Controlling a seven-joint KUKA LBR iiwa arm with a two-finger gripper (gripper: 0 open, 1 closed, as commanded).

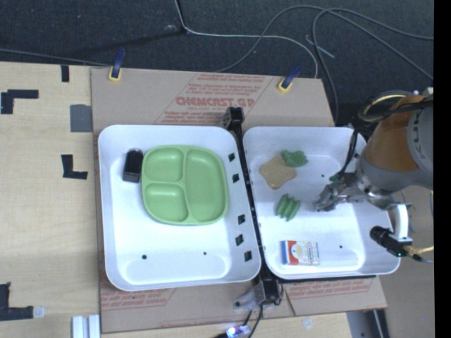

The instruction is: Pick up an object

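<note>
Two white bins on a cardboard sheet, arm reaching in over the right one.

The left bin point(113, 210) holds one black block point(132, 165) beside one green three-section plate point(185, 185). Red print on the cardboard point(204, 94) reads roughly "CHEMCAST GP". The right bin point(310, 220) holds four things: one tan piece point(276, 172), two green pieces point(294, 158) point(287, 206), and one small white packet point(301, 252) with blue and orange print too small to read. The gripper point(328, 198) hangs low at the bin's right, nothing seen between its fingers; their spread cannot be told.
</note>
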